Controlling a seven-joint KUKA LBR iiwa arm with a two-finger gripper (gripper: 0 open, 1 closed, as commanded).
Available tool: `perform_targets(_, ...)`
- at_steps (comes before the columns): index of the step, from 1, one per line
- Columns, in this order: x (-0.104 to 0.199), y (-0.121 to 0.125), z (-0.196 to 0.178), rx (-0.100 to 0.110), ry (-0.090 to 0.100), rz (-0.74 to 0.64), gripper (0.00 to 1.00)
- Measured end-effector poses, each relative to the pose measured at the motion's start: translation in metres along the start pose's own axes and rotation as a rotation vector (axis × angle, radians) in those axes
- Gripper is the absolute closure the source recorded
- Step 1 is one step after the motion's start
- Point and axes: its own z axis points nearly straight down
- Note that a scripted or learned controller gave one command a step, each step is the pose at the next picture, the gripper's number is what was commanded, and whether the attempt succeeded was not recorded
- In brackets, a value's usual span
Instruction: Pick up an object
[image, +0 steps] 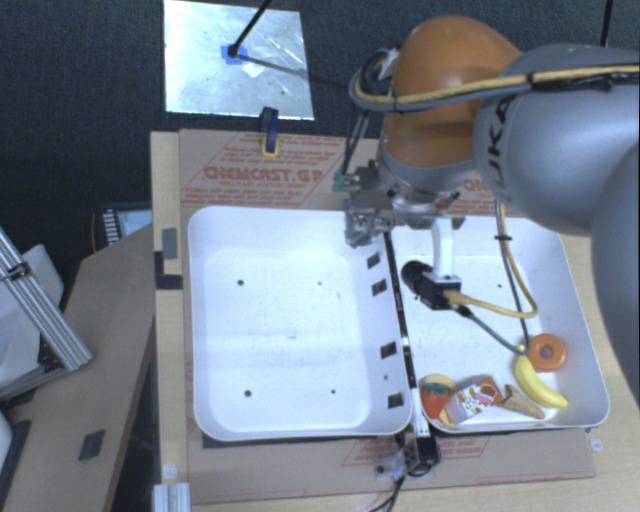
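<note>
My gripper (363, 226) hangs under the orange wrist band, over the far end of the divider between the two bins. Nothing shows in its grasp. The objects lie in the near corner of the right bin (570, 290): a yellow banana (538, 385), an orange ring (546, 351), a red and white packet (472, 398), a round orange and red piece (436, 392) and a small tan cone (522, 404). All of them lie well to the near right of my gripper.
The left bin (215, 330) is a bare white floor with a few dark dots. A brown cardboard sheet (260, 172) lies under both bins. My grey arm crosses the upper right, above the right bin.
</note>
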Motion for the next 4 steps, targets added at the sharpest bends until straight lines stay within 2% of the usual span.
perform_targets(1,-0.041,-0.082,-0.025,0.005,-0.001,0.003,1.0)
perform_targets(2,-0.049,-0.08,-0.188,-0.019,0.002,-0.003,1.0)
perform_targets(3,0.007,-0.115,-0.186,0.0,0.002,-0.01,1.0)
perform_targets(4,-0.026,-0.115,-0.044,0.015,-0.004,0.003,1.0)
